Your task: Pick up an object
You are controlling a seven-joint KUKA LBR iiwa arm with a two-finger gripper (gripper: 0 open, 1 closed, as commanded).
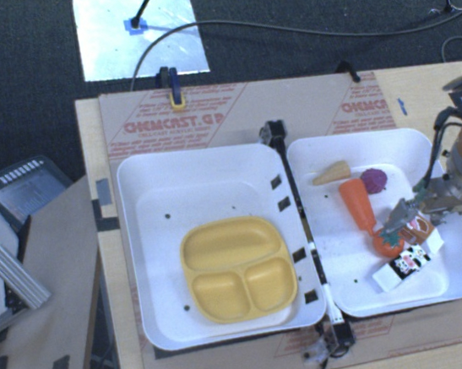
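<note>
Apparently my gripper (398, 220) hovered open, holding nothing, over the stiff, light carrot (359, 207) near the right bin's (461, 277) middle; grip mid-shaft.

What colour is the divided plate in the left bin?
Yellow. The divided plate shows best in the camera view, lying in the left bin.

A yellow divided tray (238, 268) lay in the left bin (148, 233). In the right bin (457, 275), the pincer (402, 219) hung beside an orange carrot (359, 208).

The brown board (173, 122) under the bins reads "CHEMCAST GP".
</note>
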